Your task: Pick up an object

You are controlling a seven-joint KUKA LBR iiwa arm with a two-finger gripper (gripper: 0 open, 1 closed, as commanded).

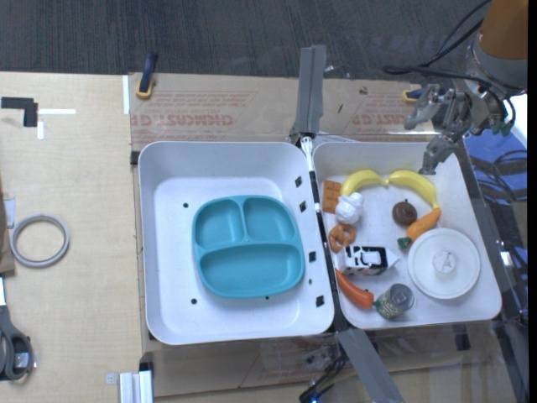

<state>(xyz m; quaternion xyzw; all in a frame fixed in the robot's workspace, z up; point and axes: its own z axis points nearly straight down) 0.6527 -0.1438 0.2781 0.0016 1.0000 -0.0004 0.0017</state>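
The right bin [482,225] holds several small items: two yellow bananas [366,180], a brown ball [405,212], a carrot [423,222], a pretzel [341,238], a black-and-white toy [365,259], a red pepper [355,291], a small can [394,300] and a round white lid [443,263]. My gripper [430,134] hangs above the bin's far right corner, up and right of the bananas. It is open, with nothing between its fingers. The orange band of the arm [508,15] shows at the top right.
The left bin [159,225] holds a teal divided plate [249,246]. A grey divider post [310,91] rises between the bins at the back. A tape roll [38,240] and scissors [13,353] lie on the wooden bench at the left. Cables [503,191] run along the right side.
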